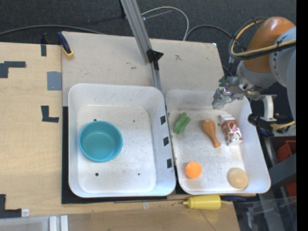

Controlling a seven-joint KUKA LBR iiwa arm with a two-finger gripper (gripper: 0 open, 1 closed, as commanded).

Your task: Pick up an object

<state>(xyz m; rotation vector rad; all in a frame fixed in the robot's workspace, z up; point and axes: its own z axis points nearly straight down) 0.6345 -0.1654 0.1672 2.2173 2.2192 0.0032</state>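
Observation:
The right bin (192, 100) holds a green vegetable piece (181, 123), a brown drumstick (211, 132), a red and white carton (231, 131), an orange ball (193, 170) and a beige round object (237, 178). My gripper (222, 100) hangs over the bin's far right part, just above and beyond the carton and the drumstick. Nothing shows between its fingers. The left bin (115, 93) holds a blue bowl (100, 141).
A yellow bottle (204, 202) lies on the bench just in front of the right bin. A grey pole (139, 28) slants down to the divide between the bins. A yellow and blue clamp (65, 44) sits at the back left. Cables run behind the bins.

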